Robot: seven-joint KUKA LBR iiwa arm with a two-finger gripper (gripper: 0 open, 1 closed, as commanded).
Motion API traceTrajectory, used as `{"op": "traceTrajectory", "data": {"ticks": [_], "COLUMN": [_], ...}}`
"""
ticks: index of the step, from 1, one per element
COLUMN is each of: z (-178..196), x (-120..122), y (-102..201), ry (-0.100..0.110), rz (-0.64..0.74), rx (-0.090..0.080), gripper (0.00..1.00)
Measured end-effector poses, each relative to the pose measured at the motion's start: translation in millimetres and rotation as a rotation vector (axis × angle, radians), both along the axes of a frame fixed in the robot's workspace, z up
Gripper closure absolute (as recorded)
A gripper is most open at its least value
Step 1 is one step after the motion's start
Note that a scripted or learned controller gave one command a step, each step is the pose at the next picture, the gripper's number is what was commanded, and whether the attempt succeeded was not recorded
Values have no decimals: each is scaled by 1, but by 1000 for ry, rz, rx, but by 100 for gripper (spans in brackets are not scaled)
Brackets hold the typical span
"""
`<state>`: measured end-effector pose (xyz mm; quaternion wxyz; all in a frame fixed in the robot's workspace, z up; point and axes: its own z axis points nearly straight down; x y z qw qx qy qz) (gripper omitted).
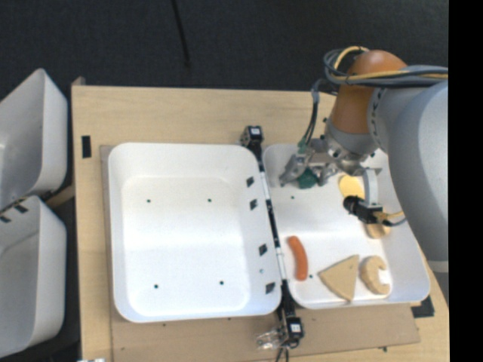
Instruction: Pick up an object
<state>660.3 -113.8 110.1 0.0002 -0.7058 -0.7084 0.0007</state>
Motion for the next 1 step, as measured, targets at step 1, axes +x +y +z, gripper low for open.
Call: {"op": "traceTrajectory", "data": {"ticks": [1], "z": [11], "x": [1], "y": [-3], "ry": [-2], "rz": [1], "rx": [-2], "gripper": [100]}}
